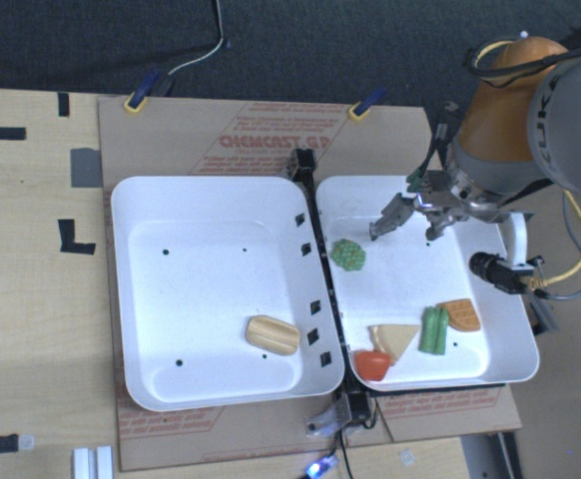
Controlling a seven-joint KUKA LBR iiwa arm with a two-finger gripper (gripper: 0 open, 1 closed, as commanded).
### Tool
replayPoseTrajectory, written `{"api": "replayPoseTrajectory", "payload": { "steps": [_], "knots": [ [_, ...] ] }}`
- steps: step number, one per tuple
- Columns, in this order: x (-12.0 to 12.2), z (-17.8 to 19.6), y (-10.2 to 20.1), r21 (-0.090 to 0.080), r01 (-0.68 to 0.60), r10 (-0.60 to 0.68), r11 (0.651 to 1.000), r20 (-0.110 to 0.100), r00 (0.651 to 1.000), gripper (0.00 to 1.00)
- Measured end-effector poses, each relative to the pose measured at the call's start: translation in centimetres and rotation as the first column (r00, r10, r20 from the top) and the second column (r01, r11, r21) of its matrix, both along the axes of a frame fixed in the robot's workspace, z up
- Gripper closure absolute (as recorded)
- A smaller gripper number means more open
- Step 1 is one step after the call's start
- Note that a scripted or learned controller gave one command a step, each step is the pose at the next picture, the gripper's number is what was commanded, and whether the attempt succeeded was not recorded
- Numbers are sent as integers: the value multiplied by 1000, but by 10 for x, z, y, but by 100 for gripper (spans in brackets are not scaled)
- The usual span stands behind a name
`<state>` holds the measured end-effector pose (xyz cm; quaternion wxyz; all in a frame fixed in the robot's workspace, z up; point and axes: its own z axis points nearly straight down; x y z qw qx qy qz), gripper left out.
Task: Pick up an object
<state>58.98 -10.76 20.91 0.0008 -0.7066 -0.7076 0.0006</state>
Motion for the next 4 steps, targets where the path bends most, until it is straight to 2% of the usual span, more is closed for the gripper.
{"api": "replayPoseTrajectory", "payload": {
  "steps": [1,2,3,4],
  "knots": [
    [32,81,95,2,-10,10,1000,11,1000,0],
    [30,137,180,3,-10,10,1000,7,1000,0],
    [-29,9,148,-3,4,-4,1000,-17,1000,0],
    [-25,26,150,-1,0,0,1000,-1,1000,100]
  ]
}}
